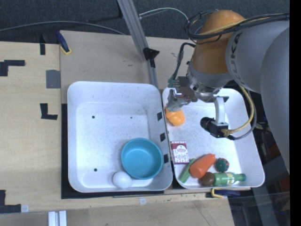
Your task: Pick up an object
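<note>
From my seat I can make out only one printed thing: a small red and white packet (179, 152) lying flat in the right bin (244, 140), near its 8 o'clock corner. It bears pale lettering on its red face, but the letters are too small and blurred for me to read. The green bottle (227, 178) at 6 o'clock shows no legible label.

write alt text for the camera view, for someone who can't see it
The gripper hangs over the right bin, just above an orange fruit. The left bin holds a blue bowl and a white ball.
</note>
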Available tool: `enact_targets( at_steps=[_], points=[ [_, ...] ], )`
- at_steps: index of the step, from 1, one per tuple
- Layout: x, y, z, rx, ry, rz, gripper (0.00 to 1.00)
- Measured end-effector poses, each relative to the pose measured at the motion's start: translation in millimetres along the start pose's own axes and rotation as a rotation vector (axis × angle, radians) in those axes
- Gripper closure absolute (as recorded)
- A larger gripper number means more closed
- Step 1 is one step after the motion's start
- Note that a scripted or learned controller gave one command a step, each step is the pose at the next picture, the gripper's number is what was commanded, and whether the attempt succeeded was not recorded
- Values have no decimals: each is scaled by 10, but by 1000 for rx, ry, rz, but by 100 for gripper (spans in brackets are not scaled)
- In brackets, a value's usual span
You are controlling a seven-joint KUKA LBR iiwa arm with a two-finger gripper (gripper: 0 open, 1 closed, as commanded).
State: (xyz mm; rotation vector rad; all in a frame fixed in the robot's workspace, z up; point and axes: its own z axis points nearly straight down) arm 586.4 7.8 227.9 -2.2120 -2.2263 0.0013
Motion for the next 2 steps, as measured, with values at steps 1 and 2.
enact_targets(
  at_steps=[1,2],
  points=[
    [426,-233,-84,1,0,0,100],
    [848,-453,53,2,-1,1,100]
  ],
)
